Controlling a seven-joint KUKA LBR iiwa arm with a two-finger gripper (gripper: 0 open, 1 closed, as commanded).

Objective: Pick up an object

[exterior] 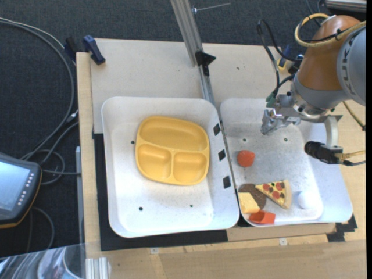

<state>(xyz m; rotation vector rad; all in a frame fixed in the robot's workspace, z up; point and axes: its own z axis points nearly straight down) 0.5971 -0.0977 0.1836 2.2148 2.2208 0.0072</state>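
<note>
Small orange block (pixel 263 217), flat, bright, wedge-edged.

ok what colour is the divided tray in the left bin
Yellow: the divided tray shows plainly in the camera view.

Single fixed camera above bench (pixel 151 74), looking down at slant — far edge at top of frame, near edge at bottom. Moderate distance: both white bins (pixel 116 156) fit whole, plus dark floor beyond bench. Arm (pixel 331 51) enters from right — base probably off-frame.
</note>
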